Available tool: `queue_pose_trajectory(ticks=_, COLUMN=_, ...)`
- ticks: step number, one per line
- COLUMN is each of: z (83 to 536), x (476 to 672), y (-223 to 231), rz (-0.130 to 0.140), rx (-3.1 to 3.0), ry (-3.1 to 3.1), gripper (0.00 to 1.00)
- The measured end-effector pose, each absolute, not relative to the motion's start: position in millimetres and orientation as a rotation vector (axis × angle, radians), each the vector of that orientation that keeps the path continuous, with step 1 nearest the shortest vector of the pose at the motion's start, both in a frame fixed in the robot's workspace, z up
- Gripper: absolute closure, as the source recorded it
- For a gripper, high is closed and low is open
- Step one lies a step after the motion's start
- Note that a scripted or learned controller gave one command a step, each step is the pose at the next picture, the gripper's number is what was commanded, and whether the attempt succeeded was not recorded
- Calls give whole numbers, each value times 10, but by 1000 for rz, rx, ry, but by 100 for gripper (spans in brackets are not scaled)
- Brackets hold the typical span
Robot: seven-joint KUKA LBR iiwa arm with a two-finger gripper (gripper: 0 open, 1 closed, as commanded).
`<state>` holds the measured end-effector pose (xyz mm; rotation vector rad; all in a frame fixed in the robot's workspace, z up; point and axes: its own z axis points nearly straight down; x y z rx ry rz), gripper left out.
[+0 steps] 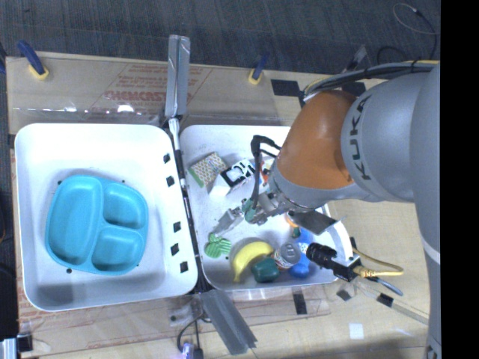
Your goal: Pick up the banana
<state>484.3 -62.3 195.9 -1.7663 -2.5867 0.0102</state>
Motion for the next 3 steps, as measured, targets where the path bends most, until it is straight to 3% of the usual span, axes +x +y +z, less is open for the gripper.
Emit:
queue_pose_trajectory(ticks=1, z=1118, x=4754, y=-1017, rz=3, rx=-1539, ry=-2730, gripper=0)
queue_pose_trajectory(ticks=2, z=883, x=4760, y=-953, rz=1, rx=-1007, ry=-2967, gripper=0)
queue_pose_trajectory(ticks=3, z=952, x=4759, y=-959, rz=1, rx=-1001, ry=-2963, gripper=100)
